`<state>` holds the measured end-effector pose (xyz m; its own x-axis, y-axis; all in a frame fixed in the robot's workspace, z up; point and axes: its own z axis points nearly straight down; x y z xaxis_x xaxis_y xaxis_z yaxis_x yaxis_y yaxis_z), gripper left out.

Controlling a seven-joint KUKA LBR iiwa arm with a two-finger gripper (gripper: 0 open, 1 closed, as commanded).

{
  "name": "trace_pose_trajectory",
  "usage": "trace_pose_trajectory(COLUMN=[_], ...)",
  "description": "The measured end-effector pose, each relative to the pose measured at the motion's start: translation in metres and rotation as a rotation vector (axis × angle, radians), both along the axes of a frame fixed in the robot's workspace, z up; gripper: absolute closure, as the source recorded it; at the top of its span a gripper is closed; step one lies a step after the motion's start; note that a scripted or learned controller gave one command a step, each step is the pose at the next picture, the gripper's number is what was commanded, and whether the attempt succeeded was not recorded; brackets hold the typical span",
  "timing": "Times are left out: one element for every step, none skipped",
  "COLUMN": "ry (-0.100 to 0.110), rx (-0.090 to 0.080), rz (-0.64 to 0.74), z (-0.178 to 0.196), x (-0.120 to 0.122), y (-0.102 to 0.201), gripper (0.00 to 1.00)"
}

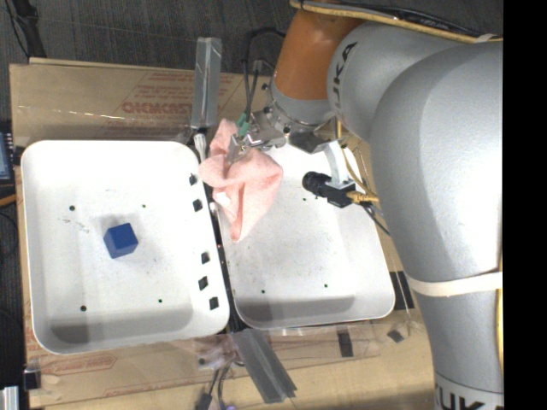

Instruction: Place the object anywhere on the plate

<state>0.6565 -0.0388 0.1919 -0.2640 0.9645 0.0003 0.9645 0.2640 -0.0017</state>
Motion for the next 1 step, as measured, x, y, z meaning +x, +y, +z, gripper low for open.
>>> trace_pose_trajectory(ry=[0.001], rx=[0.0], rz=[0.006], z=[0.0395], x=[0.0001], y=[0.0005], gripper=[1.0])
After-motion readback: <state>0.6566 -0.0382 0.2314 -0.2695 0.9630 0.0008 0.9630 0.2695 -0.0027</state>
